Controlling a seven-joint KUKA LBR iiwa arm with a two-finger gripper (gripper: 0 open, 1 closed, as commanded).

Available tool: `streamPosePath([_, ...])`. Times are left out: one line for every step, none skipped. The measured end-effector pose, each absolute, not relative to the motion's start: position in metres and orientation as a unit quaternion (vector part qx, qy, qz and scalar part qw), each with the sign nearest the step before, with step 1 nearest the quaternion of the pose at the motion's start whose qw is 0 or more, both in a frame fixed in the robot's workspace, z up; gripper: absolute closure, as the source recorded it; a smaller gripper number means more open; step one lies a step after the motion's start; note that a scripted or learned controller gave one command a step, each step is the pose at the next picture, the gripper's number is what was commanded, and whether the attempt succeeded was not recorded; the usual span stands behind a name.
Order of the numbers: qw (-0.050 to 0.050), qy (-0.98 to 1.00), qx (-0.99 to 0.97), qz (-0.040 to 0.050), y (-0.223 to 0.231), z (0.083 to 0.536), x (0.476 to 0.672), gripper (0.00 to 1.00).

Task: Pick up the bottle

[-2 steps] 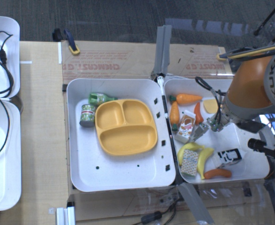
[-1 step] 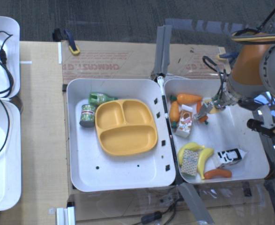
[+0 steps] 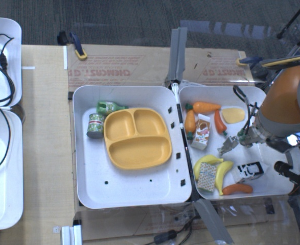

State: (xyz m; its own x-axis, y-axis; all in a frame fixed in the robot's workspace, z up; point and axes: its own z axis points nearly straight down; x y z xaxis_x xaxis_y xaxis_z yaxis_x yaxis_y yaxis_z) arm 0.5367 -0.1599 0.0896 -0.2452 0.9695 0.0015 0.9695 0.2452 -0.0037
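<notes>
The bottle [image 3: 111, 106] is green and lies on its side at the back left of the left bin [image 3: 134, 193], just behind the yellow divided plate [image 3: 138, 138]. My gripper [image 3: 227, 147] hangs over the middle of the right bin [image 3: 272, 188], between the small carton [image 3: 202, 131] and a black-and-white object [image 3: 250, 170]. It is far to the right of the bottle, with the bins' shared wall between them. Nothing shows in the gripper.
A small can [image 3: 95, 125] stands just in front of the bottle, against the plate's left rim. The right bin holds carrots [image 3: 207, 106], bananas [image 3: 220, 168], a patterned packet [image 3: 207, 176] and a pale yellow piece [image 3: 233, 115]. A grey post [image 3: 177, 55] rises behind the bins.
</notes>
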Motion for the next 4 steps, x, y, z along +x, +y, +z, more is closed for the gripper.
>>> streamPosePath([0.001, -0.864, -0.503, 0.0009, -0.105, 0.09, 0.567, 0.0])
streamPosePath([0.0, -0.779, -0.627, 0.0008, -0.175, 0.09, 0.592, 0.0])
streamPosePath([0.002, -0.748, -0.664, 0.0016, -0.1, 0.089, 0.538, 0.0])
streamPosePath([0.001, -0.753, -0.658, 0.0015, -0.155, 0.09, 0.598, 0.0])
